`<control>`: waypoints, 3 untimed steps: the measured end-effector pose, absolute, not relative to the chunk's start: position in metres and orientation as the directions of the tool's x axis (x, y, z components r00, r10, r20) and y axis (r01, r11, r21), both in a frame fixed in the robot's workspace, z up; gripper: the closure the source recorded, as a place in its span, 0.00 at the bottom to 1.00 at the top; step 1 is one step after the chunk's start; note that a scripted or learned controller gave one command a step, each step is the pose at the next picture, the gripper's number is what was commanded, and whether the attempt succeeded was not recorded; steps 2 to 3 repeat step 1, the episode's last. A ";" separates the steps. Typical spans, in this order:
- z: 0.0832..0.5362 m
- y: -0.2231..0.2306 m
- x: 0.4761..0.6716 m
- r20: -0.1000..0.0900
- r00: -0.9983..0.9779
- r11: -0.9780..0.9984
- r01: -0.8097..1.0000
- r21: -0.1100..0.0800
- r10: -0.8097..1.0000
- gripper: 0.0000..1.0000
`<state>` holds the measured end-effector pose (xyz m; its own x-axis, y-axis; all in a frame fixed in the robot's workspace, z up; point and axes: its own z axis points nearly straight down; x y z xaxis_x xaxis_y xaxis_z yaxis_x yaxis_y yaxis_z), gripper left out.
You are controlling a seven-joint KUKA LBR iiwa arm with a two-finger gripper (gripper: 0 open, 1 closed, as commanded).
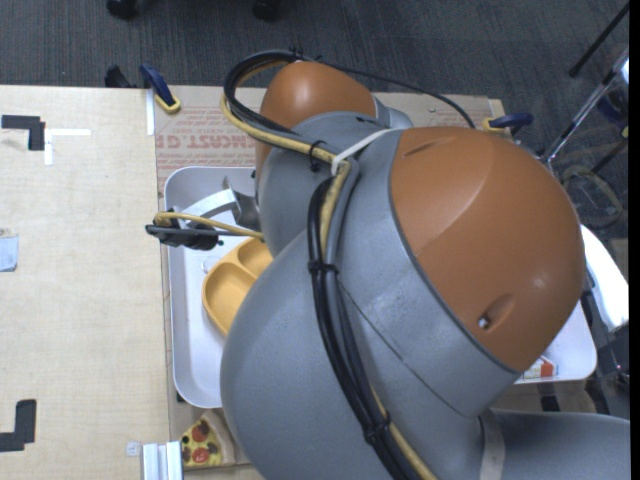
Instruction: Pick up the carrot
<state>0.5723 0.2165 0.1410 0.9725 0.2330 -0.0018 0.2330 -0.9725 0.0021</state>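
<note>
Reaching over the left bin [186, 368], my arm [400, 298] covers most of both bins. My gripper [243, 210] sits low toward the bin's far end, just beside a yellow divided plate [232, 290]; whether it is spread or closed I cannot tell. Where the carrot lies I cannot tell either, as my own bulk hides that part of the bin. The risk, as I judge it, is closing on the plate's rim or on bare bin floor instead of the carrot. I could also nudge the plate and shove the carrot aside, should the two sit close together.
</note>
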 end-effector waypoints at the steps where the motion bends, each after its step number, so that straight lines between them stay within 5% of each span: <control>1: 0.091 0.222 0.540 -0.004 0.981 -0.981 0.194 0.003 0.194 0.00; 3: 0.091 0.222 0.540 -0.004 0.981 -0.981 0.194 0.003 0.194 0.00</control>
